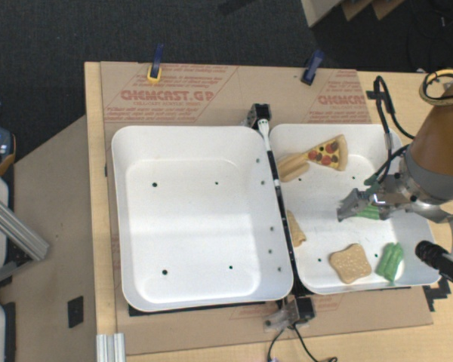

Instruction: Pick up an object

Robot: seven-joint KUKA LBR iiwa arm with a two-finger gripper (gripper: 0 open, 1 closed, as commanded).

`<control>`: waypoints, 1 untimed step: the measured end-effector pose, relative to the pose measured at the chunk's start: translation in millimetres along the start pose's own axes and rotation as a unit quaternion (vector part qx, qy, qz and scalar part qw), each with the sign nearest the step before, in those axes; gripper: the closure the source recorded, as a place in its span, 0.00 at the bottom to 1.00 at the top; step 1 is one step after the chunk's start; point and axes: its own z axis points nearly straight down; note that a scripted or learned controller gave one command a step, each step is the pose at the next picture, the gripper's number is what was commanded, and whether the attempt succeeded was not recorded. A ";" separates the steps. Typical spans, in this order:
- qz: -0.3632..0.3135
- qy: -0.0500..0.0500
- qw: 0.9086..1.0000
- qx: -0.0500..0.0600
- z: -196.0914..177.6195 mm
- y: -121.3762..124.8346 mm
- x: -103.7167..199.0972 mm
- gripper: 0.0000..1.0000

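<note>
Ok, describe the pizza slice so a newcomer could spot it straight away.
Look at the right-hand white bin, the one the arm reaches into. Along its far wall lies the pizza slice, its crust end against the divider between the bins. Unlike the plain tan toast and the green piece nearer the camera, it bears red toppings.

On the brown cardboard sheet (234, 85) under the two bins you can read red printed lettering along its far edge. Above the left bin the large line reads "CHEMCAST G P" (167, 95), printed at a slight slant. A line of smaller red print sits just above it, too small for you to read. To the right, above the right bin, the same kind of red lettering (340, 97) repeats, but the arm's cable and the bin rim cut it off, so you can make out only a part of it, roughly "CHEMCAS". No other print in the scene is legible to you.
</note>
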 end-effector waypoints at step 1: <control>0.003 -0.004 1.000 -0.004 -74.2 -6.5 -98.9 0.00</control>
